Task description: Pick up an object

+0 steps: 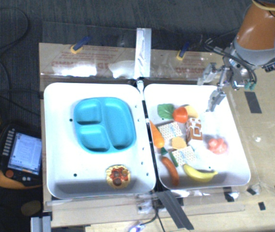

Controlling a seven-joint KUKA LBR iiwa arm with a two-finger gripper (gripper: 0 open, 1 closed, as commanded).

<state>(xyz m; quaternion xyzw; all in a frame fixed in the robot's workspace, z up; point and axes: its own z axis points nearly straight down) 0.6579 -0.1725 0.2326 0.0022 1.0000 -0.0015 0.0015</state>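
Note:
My gripper (213, 88) hangs open over the far right corner of the right bin (234, 129), with nothing between its fingers. The toy food lies below and to its left. Nearest are a red tomato (180, 114) and a yellow piece (191, 111) beside a green leaf (165, 110). A brown and white box (194, 128) and a red fruit (217, 145) sit mid-bin. A banana (199, 172), a sausage (170, 170) and a carrot (157, 136) lie toward the near and left sides.
Two checkered packets (170, 128) (183, 154) and an orange cheese block (178, 142) crowd the pile's middle. The left bin (55, 144) holds a blue divided plate (103, 123) and a small round pastry (118, 175). A ridge (144, 124) divides the bins.

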